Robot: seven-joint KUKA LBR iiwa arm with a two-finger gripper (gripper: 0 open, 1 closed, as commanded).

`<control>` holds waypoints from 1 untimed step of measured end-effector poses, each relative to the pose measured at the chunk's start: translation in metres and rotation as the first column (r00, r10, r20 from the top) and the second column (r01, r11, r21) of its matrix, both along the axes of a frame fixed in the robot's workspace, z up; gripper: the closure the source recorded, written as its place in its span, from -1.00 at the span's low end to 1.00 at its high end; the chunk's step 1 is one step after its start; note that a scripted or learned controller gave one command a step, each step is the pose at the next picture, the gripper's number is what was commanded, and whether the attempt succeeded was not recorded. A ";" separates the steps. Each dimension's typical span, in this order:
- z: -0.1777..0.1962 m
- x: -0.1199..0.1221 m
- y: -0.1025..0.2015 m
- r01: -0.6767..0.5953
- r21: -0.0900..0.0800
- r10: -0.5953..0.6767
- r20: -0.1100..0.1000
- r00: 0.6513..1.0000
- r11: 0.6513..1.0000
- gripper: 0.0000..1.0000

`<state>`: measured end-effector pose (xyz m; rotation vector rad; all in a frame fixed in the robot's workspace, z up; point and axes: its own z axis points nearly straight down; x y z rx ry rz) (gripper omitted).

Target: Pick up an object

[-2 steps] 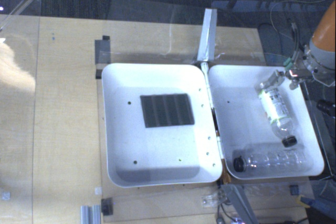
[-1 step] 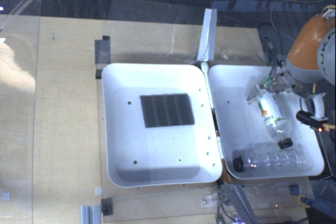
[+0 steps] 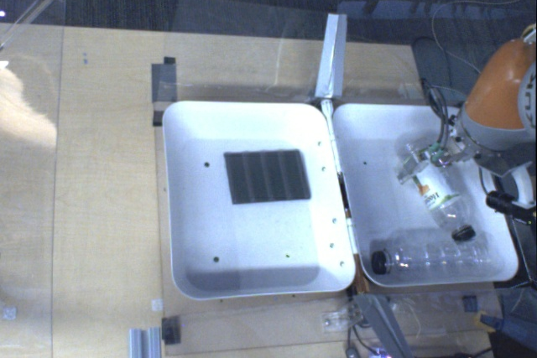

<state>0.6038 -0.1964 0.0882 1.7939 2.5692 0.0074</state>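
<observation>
In the right bin lie two clear plastic bottles with black caps. The small bottle is tilted, its cap toward the front right. The larger bottle lies along the bin's front wall with its cap at the left. My gripper hangs over the right bin, just above the upper end of the small bottle; whether it touches the bottle is unclear. A dark ribbed rectangular pad lies flat in the middle of the left bin.
A metal divider post stands at the back between the bins. The arm's orange band and cables hang over the right bin's back right corner. Wooden bench stretches to the left.
</observation>
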 end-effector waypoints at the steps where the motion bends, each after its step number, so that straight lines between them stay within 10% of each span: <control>1: 0.000 -0.002 -0.008 -0.163 -0.002 0.163 0.000 0.987 0.987 -1.00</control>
